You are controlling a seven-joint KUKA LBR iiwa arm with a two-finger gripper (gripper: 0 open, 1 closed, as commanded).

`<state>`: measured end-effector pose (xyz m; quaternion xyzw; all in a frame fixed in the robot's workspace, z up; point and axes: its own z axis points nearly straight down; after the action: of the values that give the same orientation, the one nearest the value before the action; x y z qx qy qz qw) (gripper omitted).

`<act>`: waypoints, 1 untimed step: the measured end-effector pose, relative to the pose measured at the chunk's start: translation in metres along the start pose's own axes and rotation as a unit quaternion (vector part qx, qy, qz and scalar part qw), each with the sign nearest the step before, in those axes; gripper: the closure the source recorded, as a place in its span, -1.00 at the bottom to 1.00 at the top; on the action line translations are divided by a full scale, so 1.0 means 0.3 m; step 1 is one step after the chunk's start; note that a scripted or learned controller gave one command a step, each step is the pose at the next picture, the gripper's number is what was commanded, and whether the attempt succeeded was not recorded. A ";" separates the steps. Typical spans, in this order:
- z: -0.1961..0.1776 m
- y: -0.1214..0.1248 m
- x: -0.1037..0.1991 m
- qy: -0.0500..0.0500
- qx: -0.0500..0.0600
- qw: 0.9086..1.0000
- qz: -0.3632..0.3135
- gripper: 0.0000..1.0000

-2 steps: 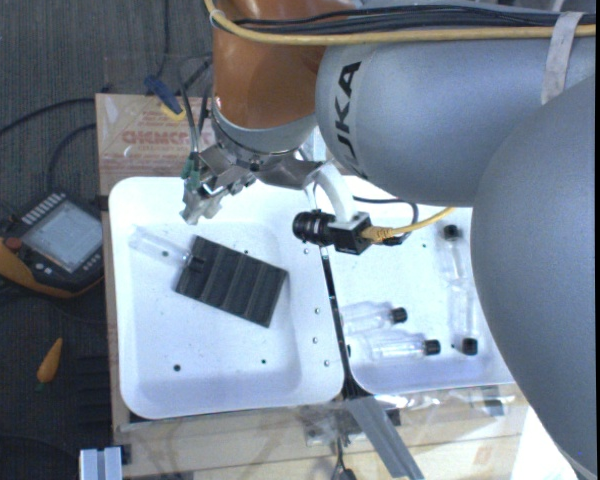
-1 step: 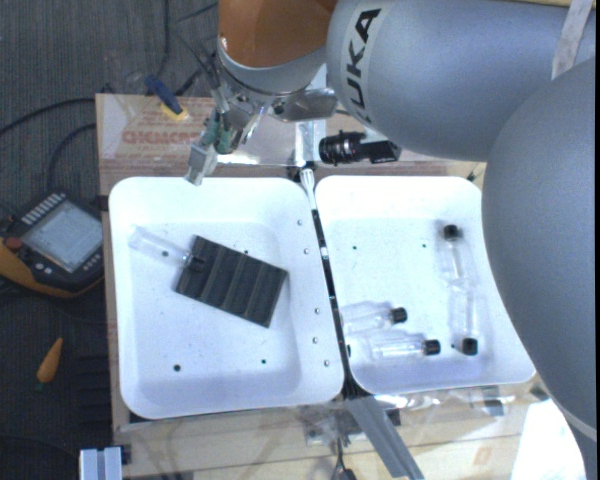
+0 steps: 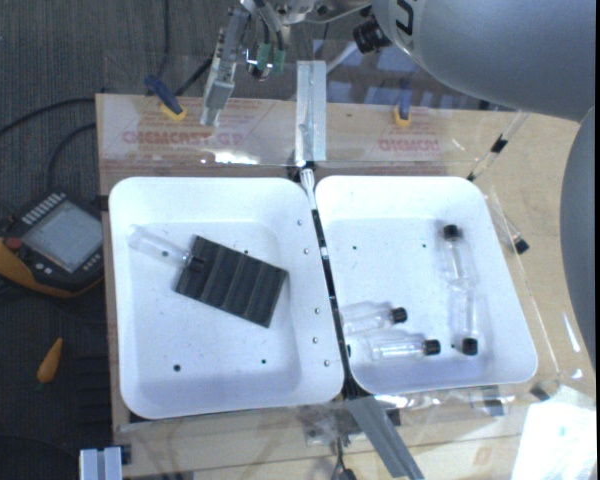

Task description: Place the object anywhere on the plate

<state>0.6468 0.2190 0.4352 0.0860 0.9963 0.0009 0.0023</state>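
Left bin (image 3: 140, 368): dark ribbed plate (image 3: 230, 280), one clear vial (image 3: 160, 244) touching its upper-left corner. Gripper (image 3: 212, 103) hangs above the bench behind the bins; finger state cannot be told. Right bin (image 3: 500, 368): four vials.

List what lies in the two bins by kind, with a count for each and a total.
Clear vials with black caps, right bin: 4
Clear vial, left bin: 1
Dark ribbed plate, left bin: 1
Total: 6
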 end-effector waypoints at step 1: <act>0.002 0.054 -0.024 0.000 0.000 0.990 -0.144 1.00</act>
<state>0.6567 0.2337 0.4347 -0.0586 0.9983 0.0010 0.0020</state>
